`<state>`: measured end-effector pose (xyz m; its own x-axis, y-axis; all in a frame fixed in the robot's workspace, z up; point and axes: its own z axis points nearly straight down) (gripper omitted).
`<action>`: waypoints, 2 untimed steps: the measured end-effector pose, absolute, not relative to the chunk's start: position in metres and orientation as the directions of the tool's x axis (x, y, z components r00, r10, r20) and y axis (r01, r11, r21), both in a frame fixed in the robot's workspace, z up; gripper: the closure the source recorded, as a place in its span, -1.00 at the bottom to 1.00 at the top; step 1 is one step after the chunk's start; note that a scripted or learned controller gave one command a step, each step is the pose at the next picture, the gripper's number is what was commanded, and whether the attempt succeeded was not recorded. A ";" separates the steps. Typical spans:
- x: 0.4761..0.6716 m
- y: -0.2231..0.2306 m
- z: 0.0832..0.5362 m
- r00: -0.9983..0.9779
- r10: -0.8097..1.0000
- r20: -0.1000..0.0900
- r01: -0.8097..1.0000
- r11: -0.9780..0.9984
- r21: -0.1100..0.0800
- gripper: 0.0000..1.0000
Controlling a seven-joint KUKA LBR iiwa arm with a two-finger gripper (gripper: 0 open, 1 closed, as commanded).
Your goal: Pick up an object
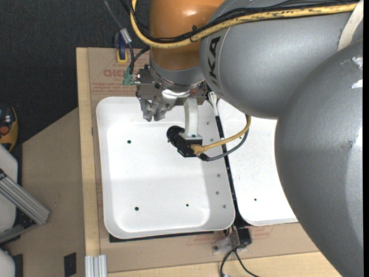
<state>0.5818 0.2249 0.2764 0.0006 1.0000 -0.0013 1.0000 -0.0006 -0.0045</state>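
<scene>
I see my gripper (151,115) low over the left bin (115,172). No object shows beneath it. I cannot tell its state.

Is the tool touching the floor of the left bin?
Cannot tell. In the camera view the tool hangs over the left bin near its far edge, but the slanted angle shows neither contact nor a gap.

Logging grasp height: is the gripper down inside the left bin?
Yes: the gripper overlaps the shallow white left bin's far wall.
</scene>
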 end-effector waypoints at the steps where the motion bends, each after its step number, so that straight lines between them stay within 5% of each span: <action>1: 0.582 0.224 0.295 0.000 1.000 0.001 1.000 0.000 0.002 1.00; 2: 0.587 0.192 0.346 0.003 1.000 0.001 1.000 -0.003 0.006 1.00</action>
<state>0.5873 0.1917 0.3463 0.0026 1.0000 0.0011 1.0000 -0.0026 0.0056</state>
